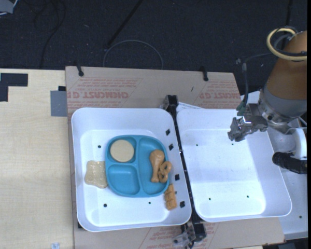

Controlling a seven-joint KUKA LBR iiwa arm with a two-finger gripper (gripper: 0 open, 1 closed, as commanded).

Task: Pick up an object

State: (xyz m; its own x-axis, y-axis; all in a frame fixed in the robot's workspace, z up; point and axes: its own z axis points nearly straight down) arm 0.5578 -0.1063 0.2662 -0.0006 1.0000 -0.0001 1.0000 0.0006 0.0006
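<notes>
Two shallow white bins sit side by side on the counter (26, 154). Left bin (88, 123) carries one blue divided tray (125, 183), lying near its middle. One round tan disc (122, 150) rests in the tray's compartment at about 10 o'clock. One brown pretzel-like piece (159, 166) lies in the long compartment at 3 o'clock. One pale toast-like piece (96, 174) lies on the bin floor touching the tray's edge at 9 o'clock. One small orange-brown piece (170, 197) lies on the bin floor just beside the tray at about 5 o'clock, close to the wall between the bins.

Right bin (238, 185) shows its bare white floor with a few small dark dots.

One tool (238, 129) hangs over the right bin's far side, at about 1 o'clock from that bin's middle, at the end of the grey arm (286, 84). Whether it is wide or narrow I cannot tell; nothing shows in its grip. All four loose things lie well apart from it, toward 8 o'clock of the tool, across the dividing wall.
</notes>
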